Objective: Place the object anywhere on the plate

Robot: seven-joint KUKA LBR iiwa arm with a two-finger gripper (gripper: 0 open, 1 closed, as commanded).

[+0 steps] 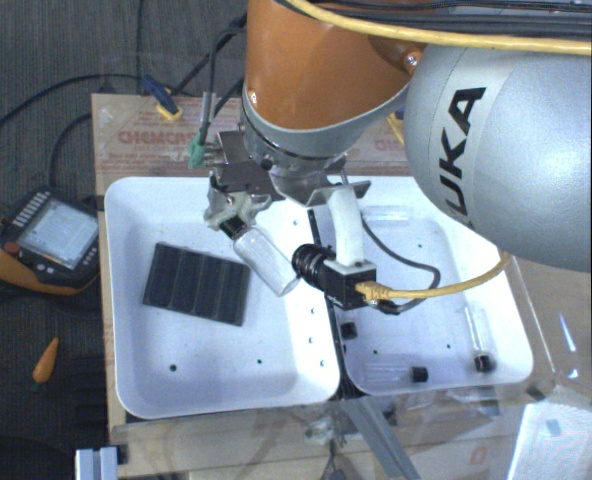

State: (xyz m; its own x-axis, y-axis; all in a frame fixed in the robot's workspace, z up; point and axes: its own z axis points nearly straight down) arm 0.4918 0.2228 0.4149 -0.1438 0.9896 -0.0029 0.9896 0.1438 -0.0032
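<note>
A small clear plastic bottle with a dark cap lies tilted in the left bin, its capped end pinched between the fingers of the gripper. Just left of it rests the plate, a flat, dark, ribbed rectangle. The 2 glossy white bins sit on a wooden bench above dark carpet.

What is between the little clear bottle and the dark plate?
Nothing visible. The clear bottle sits just under the gripper, and only bare white bin floor lies between it and the dark ridged plate beside it.
</note>
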